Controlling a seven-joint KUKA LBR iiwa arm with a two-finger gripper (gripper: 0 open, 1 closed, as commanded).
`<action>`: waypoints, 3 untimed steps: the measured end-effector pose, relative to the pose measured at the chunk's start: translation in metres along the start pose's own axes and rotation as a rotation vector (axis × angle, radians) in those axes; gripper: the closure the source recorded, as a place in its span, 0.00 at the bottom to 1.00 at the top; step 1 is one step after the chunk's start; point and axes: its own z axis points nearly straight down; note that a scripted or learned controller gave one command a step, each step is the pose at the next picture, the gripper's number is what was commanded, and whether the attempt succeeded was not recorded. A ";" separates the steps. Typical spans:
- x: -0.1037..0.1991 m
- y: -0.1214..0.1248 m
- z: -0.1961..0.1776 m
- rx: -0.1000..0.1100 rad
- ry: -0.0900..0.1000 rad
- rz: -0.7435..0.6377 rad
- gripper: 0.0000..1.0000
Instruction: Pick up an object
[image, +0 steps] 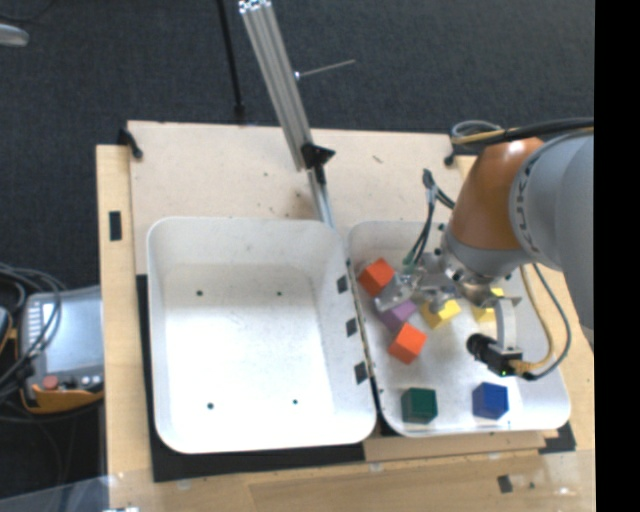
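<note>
Two white bins sit side by side on the bench: the left bin (250, 330) fills the middle of the frame, and the right bin (545, 400) holds all the blocks. From the right edge the arm (520, 200) comes in, grey with its orange band, and its gripper (415, 290) hangs low over the upper middle of the right bin, in among a cluster of blocks.

An orange block (377, 276) lies just to the upper left of the gripper, a purple block (402, 311) just below it, and a second orange block (407, 343) a little lower still. A yellow block (440, 311) sits beside the purple one on its right, and another yellow block (484, 313) is partly hidden under the wrist. Near the bottom rim, well apart from the cluster, are a green block (420, 405) and a blue block (490, 400).

Whether the jaws are spread or closed I cannot tell from here; cables and metal parts blur together at the tip, and no block is plainly between them.

My guess is that it is at the reaching or closing step, aimed at the purple block or the upper orange one. The next move would call for a clean close on one block alone, awkward with neighbours so near, then a straight lift.
</note>
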 end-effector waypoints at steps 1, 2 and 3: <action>-0.001 0.001 0.040 -0.008 0.000 0.000 0.00; -0.002 0.002 0.027 -0.013 0.000 0.008 1.00; 0.000 0.000 -0.036 -0.013 0.000 -0.002 1.00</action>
